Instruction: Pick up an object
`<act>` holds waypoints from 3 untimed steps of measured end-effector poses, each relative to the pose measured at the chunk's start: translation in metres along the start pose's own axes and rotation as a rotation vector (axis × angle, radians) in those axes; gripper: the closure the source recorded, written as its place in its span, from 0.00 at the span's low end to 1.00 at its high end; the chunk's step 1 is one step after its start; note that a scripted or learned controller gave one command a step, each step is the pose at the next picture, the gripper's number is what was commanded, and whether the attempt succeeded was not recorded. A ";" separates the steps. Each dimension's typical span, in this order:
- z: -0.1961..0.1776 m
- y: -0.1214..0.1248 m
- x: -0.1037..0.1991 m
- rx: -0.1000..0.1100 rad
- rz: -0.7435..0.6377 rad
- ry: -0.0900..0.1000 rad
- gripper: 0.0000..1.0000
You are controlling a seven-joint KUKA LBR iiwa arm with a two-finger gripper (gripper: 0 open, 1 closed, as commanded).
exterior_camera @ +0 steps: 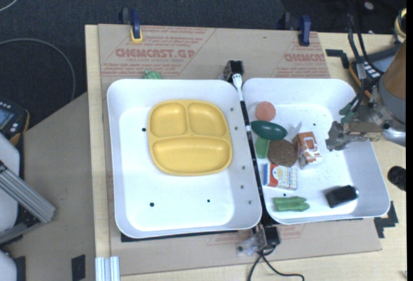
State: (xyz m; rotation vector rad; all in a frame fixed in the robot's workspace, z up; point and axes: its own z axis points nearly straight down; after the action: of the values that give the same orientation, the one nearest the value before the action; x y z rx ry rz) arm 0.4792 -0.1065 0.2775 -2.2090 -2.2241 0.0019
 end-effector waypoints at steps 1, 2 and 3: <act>0.084 0.000 0.099 0.005 -0.003 0.001 1.00; -0.016 0.002 0.169 -0.016 -0.002 -0.001 1.00; 0.026 0.100 0.136 -0.011 0.009 -0.006 1.00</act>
State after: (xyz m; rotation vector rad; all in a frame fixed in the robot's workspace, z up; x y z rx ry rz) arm 0.5782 0.0307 0.2512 -2.2276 -2.2222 -0.0038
